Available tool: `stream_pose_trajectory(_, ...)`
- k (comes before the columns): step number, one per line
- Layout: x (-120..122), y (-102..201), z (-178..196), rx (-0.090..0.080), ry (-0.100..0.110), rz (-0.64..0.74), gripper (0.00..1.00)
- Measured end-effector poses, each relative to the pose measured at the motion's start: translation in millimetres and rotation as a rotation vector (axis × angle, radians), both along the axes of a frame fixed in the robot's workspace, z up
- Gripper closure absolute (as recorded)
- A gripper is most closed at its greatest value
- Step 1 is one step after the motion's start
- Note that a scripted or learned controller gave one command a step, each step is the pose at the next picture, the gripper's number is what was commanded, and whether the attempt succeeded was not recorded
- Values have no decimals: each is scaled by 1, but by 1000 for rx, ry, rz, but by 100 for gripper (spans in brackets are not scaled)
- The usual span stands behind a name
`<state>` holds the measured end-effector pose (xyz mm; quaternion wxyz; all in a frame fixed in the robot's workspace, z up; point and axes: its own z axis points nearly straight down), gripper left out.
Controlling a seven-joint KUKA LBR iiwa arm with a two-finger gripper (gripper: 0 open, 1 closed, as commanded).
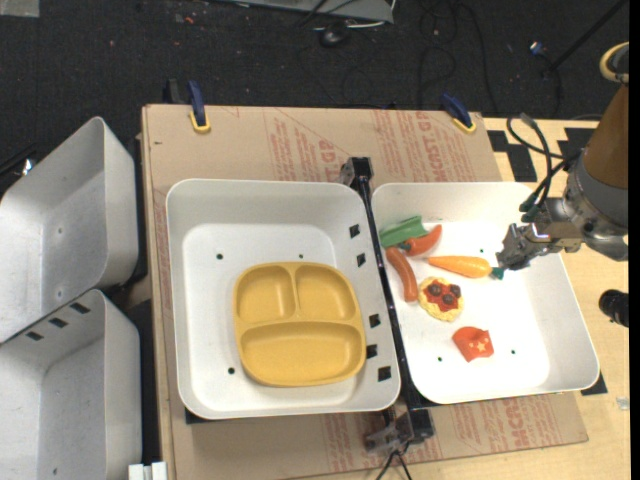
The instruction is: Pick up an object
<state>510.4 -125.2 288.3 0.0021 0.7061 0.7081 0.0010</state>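
Toy foods (441,298) in rt bin

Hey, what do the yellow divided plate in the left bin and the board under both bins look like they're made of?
The yellow divided plate looks like moulded plastic: one even colour, smooth rounded compartment ridges, a soft sheen. The board under the bins seems to be brown corrugated cardboard, matte, with faded red printed lettering across it, though its edge structure is too small to confirm.
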Motion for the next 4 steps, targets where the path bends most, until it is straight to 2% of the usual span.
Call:
stream_pose_trajectory(1,18,58,-13,3,5,5,100)
stream_pose_trajectory(2,27,111,-33,3,7,5,100)
stream_pose_trajectory(3,32,172,-35,2,4,4,100)
stream_pose_trajectory(4,38,221,-35,3,4,5,100)
